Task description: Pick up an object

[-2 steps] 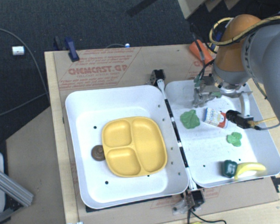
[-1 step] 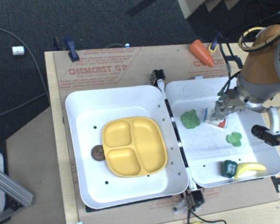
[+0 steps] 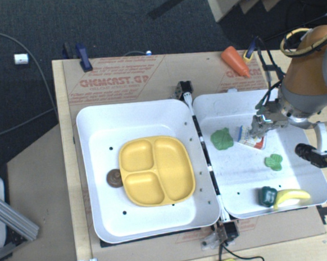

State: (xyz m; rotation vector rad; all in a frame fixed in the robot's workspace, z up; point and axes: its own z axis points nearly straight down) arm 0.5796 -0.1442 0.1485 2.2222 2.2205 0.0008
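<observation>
- Two shallow white bins are set side by side on the surface (image 3: 70, 162), which is covered with printed cardboard.
- The left bin (image 3: 91, 138) is taken up by a yellow divided plate (image 3: 155, 170) with three compartments; a small brown round thing (image 3: 114, 177) is seen touching the plate's left edge, partly tucked under it.
- The right bin (image 3: 307, 172) is seen to hold several small things, well apart from each other.
- A green lump (image 3: 222, 139) is placed near the right bin's left wall.
- A small flat packet (image 3: 250, 139) with white, blue and red on it is found just right of the green lump, in the upper middle of the bin.
- A smaller green piece (image 3: 274, 162) is placed lower and to the right of the packet.
- A dark teal block (image 3: 267, 196) and a yellow banana (image 3: 293, 197) are seen touching each other near the bin's front edge.
- The arm (image 3: 308, 70) is reached in from the right, and the fingers (image 3: 259, 126) are lowered right at the packet's upper right edge.
- Whether the fingers are released or clenched cannot be told, since they are too small and blurred.
- An orange carrot (image 3: 236, 62) is laid on the surface beyond the right bin.
</observation>
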